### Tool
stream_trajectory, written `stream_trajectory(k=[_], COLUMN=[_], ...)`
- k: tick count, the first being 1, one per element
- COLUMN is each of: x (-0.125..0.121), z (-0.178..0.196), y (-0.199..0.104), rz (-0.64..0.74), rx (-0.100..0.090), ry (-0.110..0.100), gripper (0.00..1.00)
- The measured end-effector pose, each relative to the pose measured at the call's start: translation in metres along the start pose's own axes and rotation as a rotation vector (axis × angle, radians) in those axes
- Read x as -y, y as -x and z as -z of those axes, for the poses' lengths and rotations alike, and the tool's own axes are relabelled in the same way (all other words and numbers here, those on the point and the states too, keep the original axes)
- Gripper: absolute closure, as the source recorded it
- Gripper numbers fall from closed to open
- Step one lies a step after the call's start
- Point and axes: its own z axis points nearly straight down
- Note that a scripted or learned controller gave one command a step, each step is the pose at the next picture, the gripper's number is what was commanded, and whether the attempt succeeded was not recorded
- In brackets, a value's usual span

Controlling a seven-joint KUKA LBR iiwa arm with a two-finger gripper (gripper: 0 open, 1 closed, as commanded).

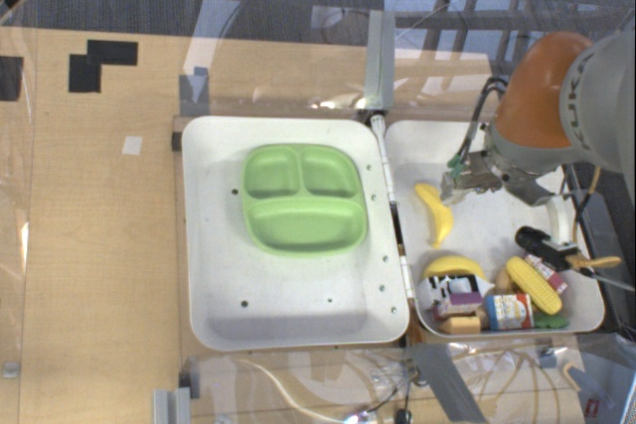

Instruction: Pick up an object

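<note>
Clustered toys (487, 298) crowd the right bin's (417, 144) near edge, while the banana (434, 213) lies alone just below the gripper (459, 182), whose jaw state I cannot tell. Its long axis runs roughly near-to-far, curving, the far tip toward the gripper; a good grasp would probably close across that axis at mid-body.

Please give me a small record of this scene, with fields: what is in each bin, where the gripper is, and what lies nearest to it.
left bin: green divided plate
right bin: banana, corn cob, small packages in the near corner
gripper: over the right bin, far half
nearest thing: the banana, just beside the gripper
held: nothing visible between the jaws
</note>
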Motion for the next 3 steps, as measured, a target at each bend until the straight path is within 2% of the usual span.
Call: stream_trajectory(k=[1,2,3], x=[0.0,0.005,0.002], z=[0.0,-0.04,-0.027], y=[0.0,0.003,0.001], rz=[0.0,-0.201,-0.199], rx=[0.0,0.0,-0.003], ry=[0.0,-0.005,0.004], gripper=[0.0,0.0,1.0])
